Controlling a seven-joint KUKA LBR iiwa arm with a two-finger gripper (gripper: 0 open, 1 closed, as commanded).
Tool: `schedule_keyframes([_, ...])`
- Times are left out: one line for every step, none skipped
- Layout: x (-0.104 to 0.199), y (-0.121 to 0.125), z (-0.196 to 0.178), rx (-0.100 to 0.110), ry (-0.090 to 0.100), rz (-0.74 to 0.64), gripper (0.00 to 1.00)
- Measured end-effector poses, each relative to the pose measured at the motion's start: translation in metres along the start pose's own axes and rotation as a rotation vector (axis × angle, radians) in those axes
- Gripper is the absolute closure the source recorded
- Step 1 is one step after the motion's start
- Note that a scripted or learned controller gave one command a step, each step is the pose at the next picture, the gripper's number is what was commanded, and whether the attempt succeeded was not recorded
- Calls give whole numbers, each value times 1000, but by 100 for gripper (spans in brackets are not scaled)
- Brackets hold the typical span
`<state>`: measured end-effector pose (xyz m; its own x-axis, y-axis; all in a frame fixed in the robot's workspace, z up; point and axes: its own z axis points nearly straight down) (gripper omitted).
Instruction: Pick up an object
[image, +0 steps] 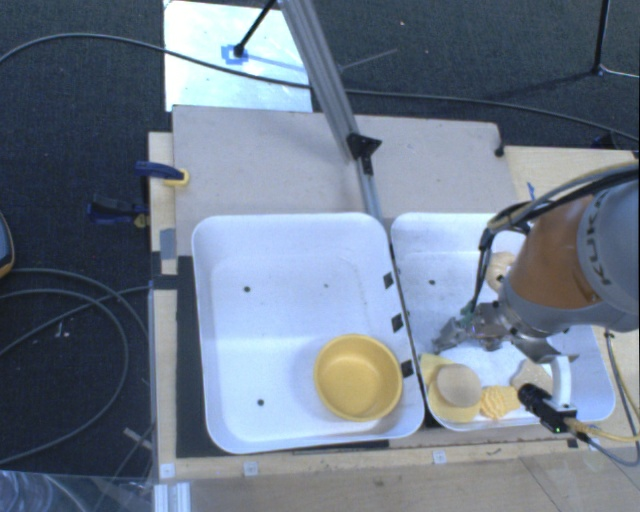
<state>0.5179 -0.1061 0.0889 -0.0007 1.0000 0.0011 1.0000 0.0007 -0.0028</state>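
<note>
In the right bin (440, 262), my gripper (466, 330) hangs low near the middle, at the end of the grey and orange arm (560, 265). Just below it, at the bin's front edge, lie a beige round object (458, 385), a pale yellow curved piece (431, 369) and a yellow ridged piece (497, 402). A cream object (529, 375) sits to their right, partly behind the wrist. Another pale object (500, 264) peeks out by the arm further back. I see nothing between the gripper and these items.
The left bin (280, 290) holds a yellow bowl (358, 376) at its front right corner. A grey pole (330, 90) slants down to the divide between the bins. Cables (60, 330) lie on the dark floor at the left.
</note>
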Motion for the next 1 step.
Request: schedule_keyframes([0,1,-12,-5,-1,0,100])
